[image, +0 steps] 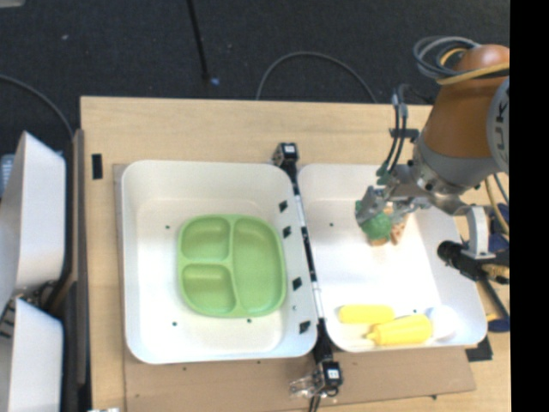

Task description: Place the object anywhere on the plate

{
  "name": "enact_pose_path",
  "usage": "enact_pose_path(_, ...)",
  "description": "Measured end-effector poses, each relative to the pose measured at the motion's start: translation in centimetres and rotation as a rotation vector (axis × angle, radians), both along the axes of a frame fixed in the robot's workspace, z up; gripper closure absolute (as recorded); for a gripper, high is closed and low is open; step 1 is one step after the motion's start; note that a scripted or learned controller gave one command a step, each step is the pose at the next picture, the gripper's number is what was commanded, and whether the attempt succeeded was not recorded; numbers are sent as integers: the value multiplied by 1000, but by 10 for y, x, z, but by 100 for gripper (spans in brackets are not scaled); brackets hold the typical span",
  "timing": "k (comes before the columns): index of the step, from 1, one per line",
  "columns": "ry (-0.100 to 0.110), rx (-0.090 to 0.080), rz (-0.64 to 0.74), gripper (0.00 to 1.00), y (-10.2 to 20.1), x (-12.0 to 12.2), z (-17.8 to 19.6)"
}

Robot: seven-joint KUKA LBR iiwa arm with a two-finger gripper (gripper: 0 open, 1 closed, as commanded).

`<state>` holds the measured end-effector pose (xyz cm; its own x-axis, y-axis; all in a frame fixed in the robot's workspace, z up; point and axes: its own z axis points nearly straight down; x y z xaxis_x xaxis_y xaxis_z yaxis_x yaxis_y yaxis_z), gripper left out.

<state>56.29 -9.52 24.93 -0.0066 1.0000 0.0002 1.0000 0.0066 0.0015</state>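
Camera view, and we look down on a tan worktop [189,131] with two shallow white bins side by side. In the left bin [146,196] we see the green plate [232,264], three compartments, lying flat near the bin's middle. Over at three o'clock from it, in the right bin [343,273], the grey arm with its orange band [467,101] reaches in from the right, and the claw [379,209] hangs low in the bin's upper half. Right under the claw sits a small green object [376,227] with a tan piece [396,233] just beside it; the green one touches the claw's tip, but we cannot tell whether the claw is spread or closed, or whether it grips anything. Down at six o'clock from the claw, along the bin's near wall, we spot two yellow objects [386,324] lying touching each other, well apart from the claw.
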Motion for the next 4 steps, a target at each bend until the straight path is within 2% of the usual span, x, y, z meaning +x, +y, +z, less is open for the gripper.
enact_pose_path(1,0,1,2,100,62,13,-1)
enact_pose_path(3,0,1,1,100,170,18,3)
enact_pose_path(4,1,-2,-3,100,186,33,-19)
